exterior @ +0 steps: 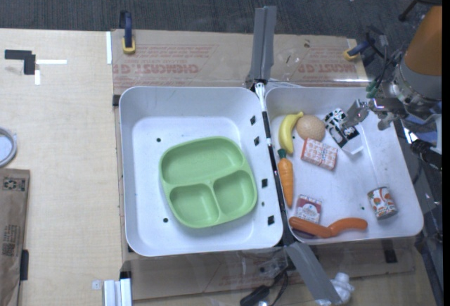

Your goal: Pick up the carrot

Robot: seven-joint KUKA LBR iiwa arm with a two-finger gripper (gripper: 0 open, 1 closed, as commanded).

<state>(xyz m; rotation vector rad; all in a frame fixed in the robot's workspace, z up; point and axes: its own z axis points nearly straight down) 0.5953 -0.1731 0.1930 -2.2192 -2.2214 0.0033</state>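
The carrot (pixel 285 183) is orange with a small green top. It lies lengthwise along the left wall of the right bin (pixel 401 157), top pointing to the far side. My gripper (pixel 370 115) hangs over the far right part of that bin, well to the right of the carrot and apart from it. A black-and-white item (pixel 342 127) lies just to the left of the gripper. Nothing shows held in the gripper.
Around the carrot lie a banana (pixel 287 131), a tan round item (pixel 310 128), a red-and-white box (pixel 319 154), a small carton (pixel 308 209), a long orange sausage (pixel 329 227) and a can (pixel 382 202). The left bin (pixel 133 157) holds a green divided plate (pixel 209 181).
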